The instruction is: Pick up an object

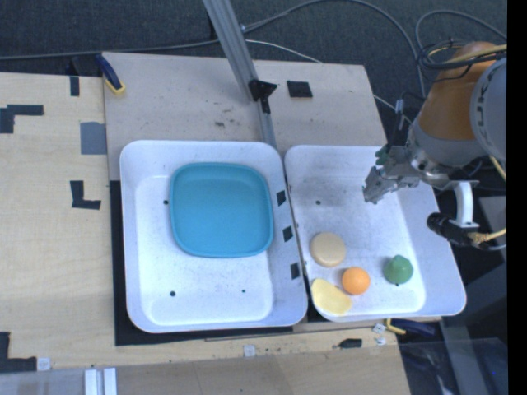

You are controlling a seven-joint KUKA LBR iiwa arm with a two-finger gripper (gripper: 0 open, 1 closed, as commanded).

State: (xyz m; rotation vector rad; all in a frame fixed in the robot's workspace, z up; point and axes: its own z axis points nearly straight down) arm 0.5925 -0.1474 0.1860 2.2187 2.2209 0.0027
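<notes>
The right bin [329,171] holds a round beige piece [328,248], an orange ball [356,281], a yellow banana-shaped piece [331,298] and a green round piece [399,269], all near its front. My gripper [375,189] hangs over the bin's back right part, well behind these pieces and apart from them. Nothing is visible between its fingers.
A blue square plate [221,209] lies in the left bin [140,245]. A slanted metal pole [239,48] rises behind the bins. Cables [346,6] trail across the dark floor at the back. The grey and orange arm [461,105] fills the right side.
</notes>
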